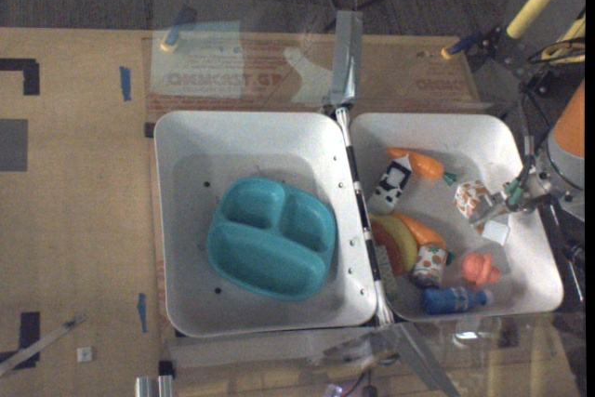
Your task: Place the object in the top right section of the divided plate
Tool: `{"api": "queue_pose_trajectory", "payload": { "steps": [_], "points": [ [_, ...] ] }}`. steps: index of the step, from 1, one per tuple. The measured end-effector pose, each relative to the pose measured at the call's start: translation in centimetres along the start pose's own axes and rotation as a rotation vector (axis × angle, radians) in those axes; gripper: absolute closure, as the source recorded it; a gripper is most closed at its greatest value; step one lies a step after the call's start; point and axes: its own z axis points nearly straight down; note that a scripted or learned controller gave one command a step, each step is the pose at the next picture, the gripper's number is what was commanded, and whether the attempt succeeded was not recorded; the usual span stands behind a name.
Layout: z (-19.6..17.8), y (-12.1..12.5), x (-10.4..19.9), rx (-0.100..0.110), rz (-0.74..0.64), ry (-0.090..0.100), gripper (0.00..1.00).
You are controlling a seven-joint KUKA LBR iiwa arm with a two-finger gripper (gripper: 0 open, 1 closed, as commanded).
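**Two bins on the bench, arm over the right one**

We look down on a tan bench set on dark carpet, with two shallow white bins side by side. In the left bin a teal divided plate lies near the middle, slightly turned, with nothing in any of its three sections.

In the right bin we count several toys. A black-and-white cow figure and an orange carrot lie near the bin's far edge. A banana rests against the bin's left wall, with a small printed can just beside it. A blue bottle lies along the near edge, and a coral-pink toy sits just above it.

The gripper hangs over the right bin toward its right edge, next to a white, orange-spotted object. We cannot tell how its jaws stand, nor whether they touch that object.
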Motion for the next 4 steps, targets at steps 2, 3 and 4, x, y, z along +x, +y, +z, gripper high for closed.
{"api": "queue_pose_trajectory", "payload": {
  "steps": [2, 3, 4],
  "points": [
    [0.2, 6.8, 13.0, 0.000, 0.076, 0.001, 1.00],
    [-4.0, 6.5, 15.9, -0.001, -0.049, 0.001, 1.00],
    [-0.7, 8.4, 21.7, 0.002, -0.344, 0.004, 1.00]
  ]
}}
